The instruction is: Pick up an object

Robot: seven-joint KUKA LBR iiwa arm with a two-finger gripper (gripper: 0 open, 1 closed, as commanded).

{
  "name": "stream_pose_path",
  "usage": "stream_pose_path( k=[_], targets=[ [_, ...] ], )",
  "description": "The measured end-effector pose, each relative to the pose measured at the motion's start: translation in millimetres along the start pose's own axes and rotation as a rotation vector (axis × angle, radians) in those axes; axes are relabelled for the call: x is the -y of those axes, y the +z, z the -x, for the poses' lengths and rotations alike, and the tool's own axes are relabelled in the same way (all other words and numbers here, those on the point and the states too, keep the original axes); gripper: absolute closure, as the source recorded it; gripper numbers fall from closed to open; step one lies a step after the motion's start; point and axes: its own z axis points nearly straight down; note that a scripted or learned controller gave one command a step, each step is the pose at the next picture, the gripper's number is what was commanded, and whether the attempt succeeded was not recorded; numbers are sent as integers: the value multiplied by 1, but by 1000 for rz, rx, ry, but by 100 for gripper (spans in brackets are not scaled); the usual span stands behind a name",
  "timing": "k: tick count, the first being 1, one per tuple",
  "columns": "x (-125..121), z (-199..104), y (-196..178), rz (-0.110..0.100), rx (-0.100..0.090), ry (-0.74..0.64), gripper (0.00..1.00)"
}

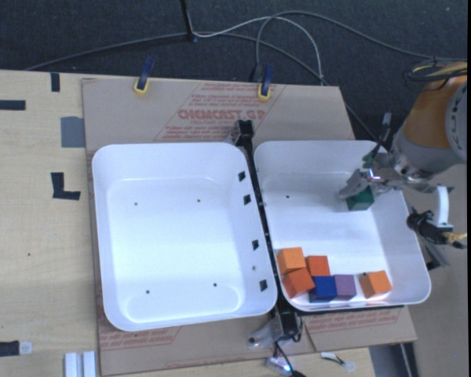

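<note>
Green block (362, 199) sits between the fingers of the pincer (359, 192), clamped near the right bin's (330, 155) far right wall and seemingly lifted a little off its floor. A shallow, corner-heavy grip could let it twist free and drop back as the arm rises. Orange blocks (291, 258), a blue block (323, 288) and a purple block (345, 286) lie clustered along the near wall; the left bin (110, 163) adjoins on the desk (31, 210).
</note>
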Motion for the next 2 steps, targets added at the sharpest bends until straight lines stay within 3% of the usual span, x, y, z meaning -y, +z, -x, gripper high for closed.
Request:
stream_pose_path(
  k=[1, 2],
  targets=[
    [-33, -143, -56, 3, -4, -65, 100],
    [-21, -236, -53, -3, -3, -61, 100]
  ],
)
